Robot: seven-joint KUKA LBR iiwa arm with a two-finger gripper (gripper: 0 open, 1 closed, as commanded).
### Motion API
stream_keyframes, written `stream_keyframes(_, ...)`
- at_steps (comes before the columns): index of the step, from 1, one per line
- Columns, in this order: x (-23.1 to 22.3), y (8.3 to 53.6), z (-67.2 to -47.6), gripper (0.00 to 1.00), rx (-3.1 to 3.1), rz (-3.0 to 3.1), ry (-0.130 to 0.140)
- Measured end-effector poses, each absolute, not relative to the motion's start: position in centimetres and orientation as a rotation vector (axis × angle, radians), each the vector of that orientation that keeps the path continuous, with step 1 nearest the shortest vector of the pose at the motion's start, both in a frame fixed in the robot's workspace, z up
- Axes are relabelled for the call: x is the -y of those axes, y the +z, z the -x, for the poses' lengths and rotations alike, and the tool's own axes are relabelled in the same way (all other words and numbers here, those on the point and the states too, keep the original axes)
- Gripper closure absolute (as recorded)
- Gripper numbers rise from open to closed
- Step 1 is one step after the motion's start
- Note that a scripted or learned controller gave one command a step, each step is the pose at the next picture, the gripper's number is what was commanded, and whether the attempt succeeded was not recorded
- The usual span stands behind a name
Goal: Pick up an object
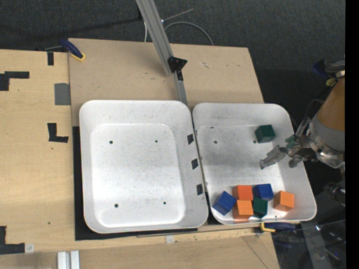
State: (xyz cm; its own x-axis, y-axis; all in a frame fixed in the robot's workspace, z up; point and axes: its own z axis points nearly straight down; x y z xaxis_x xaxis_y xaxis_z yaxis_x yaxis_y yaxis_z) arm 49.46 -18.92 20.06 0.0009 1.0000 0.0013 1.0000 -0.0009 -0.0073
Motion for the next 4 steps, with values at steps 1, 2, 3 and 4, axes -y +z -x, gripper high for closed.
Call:
stream_keyframes(1,18.7,14.0,-50.1,0.0,2.217,2.216,0.007)
stream_keyframes(2,18.6,8.9,-50.0,0.0,2.22,2.22,0.004)
stream_keyframes(3,18.5,10.1,-50.0,1.0,2.22,2.218,0.002)
stream_keyframes(4,18.3,14.3,-50.4,1.0,2.225,2.222,-0.002)
